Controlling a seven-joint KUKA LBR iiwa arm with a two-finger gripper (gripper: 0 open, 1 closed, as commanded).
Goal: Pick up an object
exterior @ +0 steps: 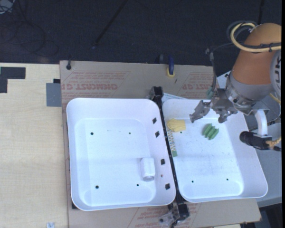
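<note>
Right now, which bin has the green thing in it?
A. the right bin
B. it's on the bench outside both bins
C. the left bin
A: the green thing lies on the floor of the right bin, near the yellow thing, while the left bin holds a white cylinder.

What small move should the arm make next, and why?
Probably lower the gripper straight toward the green object in the right bin. The open fingers hover above it with nothing between them, and the yellow object lies farther left.
</note>
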